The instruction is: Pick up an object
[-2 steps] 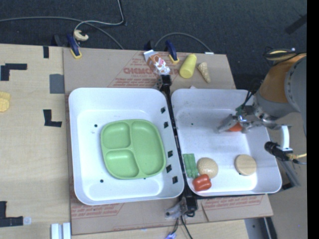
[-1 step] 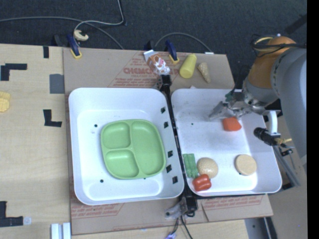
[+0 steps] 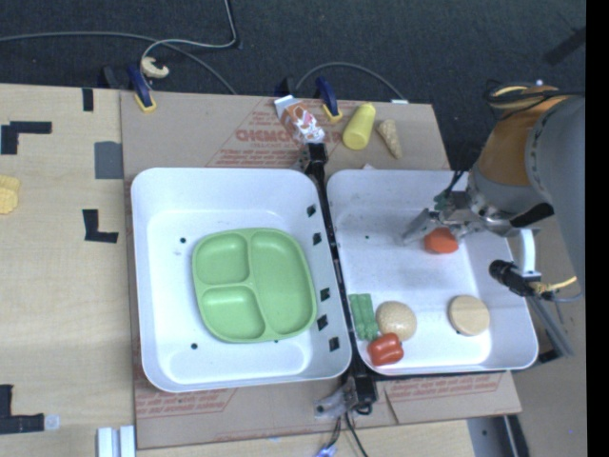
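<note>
Gripper (image 3: pixel 440 228) low in the right shallow white bin (image 3: pixel 419 269), near its right edge. Fingers splayed apart, straddling a small round orange-red object (image 3: pixel 441 243) that rests on the bin floor; no visible clamping contact.

Layout about the right bin (image 3: pixel 495 355): divided plate (image 3: pixel 253 284) in the left bin (image 3: pixel 157 255), leftward. Inside, tomato (image 3: pixel 441 243) beneath the hand (image 3: pixel 440 219) near the back; bun (image 3: pixel 469 314), roll (image 3: pixel 397 319), pepper (image 3: pixel 384 349) along the front.
</note>
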You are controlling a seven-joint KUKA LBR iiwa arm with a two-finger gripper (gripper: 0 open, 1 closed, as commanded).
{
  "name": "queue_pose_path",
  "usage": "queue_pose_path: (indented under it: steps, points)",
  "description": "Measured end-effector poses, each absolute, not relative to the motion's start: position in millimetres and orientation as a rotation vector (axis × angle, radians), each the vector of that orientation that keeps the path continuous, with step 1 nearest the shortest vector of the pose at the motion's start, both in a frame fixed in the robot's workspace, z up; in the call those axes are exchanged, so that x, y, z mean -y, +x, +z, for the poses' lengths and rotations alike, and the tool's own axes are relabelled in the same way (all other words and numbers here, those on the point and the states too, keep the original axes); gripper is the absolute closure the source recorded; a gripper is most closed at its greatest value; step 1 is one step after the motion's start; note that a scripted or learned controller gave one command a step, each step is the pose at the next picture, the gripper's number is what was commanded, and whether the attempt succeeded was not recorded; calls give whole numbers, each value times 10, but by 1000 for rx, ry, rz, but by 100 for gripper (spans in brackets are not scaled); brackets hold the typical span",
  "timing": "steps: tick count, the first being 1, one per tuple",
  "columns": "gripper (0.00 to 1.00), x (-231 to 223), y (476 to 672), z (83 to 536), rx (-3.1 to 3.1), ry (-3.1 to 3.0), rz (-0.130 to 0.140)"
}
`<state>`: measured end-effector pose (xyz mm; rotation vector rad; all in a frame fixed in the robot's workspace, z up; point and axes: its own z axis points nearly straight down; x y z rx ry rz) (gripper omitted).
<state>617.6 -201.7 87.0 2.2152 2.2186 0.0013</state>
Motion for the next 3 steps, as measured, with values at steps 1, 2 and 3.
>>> queue_pose_path:
  steps: [1, 2, 3]
  points:
    - [100, 2016, 6179, 969, -2219, 2213, 1]
    - [100, 1387, 6465, 858, -2223, 2217, 4]
    - [100, 560, 6690, 1854, -2225, 2217, 3]
